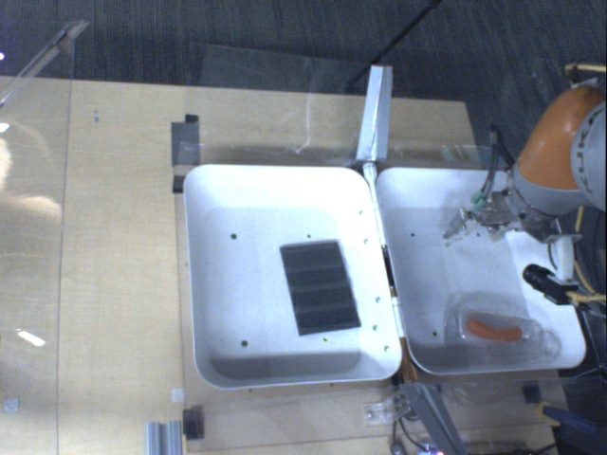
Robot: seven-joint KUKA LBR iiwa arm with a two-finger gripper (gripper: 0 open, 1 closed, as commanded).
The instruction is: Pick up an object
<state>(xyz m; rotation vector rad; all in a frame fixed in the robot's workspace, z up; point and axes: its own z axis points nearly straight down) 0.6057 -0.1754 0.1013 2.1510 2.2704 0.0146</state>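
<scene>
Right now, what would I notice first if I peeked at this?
Probably the dark ridged rectangle lying flat in the middle of the left bin. Then the orange-banded robot arm over the right bin, and a clear packet with something orange inside near that bin's front.

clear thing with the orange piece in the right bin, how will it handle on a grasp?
The clear object looks like thin glossy plastic, so probably light and slippery, and may flex or skid when pinched. It lies low near the right bin's front wall, which may limit the gripper approach.
</scene>
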